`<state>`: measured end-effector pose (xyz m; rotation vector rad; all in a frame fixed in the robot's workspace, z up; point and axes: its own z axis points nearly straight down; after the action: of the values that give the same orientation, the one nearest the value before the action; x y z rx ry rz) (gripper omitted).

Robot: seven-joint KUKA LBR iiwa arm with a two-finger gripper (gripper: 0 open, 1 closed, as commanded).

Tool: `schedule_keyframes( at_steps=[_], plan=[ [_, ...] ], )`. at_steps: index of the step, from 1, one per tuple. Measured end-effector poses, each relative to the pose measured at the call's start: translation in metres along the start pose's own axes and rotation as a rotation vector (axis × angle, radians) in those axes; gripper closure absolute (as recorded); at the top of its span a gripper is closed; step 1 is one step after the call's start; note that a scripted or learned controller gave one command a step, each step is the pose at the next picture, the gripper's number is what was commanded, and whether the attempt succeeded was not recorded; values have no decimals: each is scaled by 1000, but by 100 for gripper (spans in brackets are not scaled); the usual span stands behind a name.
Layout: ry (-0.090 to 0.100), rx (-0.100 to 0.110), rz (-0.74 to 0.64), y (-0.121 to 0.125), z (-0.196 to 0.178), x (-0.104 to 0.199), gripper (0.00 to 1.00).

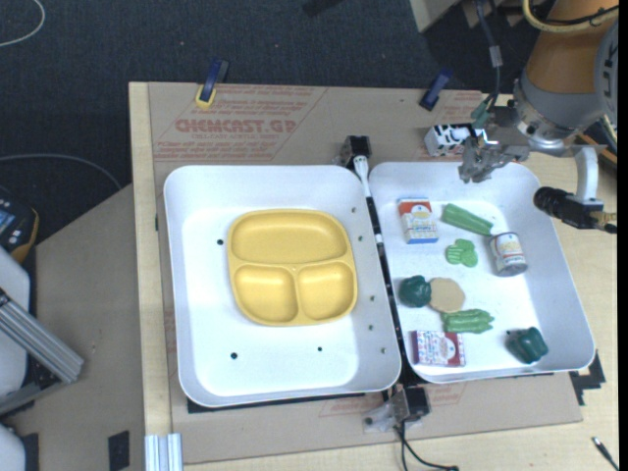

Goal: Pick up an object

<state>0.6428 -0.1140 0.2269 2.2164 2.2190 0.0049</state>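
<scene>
The gripper hangs over the right bin's far edge, holding nothing; whether it is open cannot be told. Best to descend squarely over one well-separated item, such as the small can near the right edge. Eight objects lie there. The left bin holds one yellow divided tray.

The brown board behind the bins bears faded red print reading roughly "CHEMCAST GP".
</scene>
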Motion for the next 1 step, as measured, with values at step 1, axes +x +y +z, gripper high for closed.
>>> schedule_keyframes(
  at_steps=[1],
  plan=[
    [4,8,-5,2,10,58,100]
  ],
)
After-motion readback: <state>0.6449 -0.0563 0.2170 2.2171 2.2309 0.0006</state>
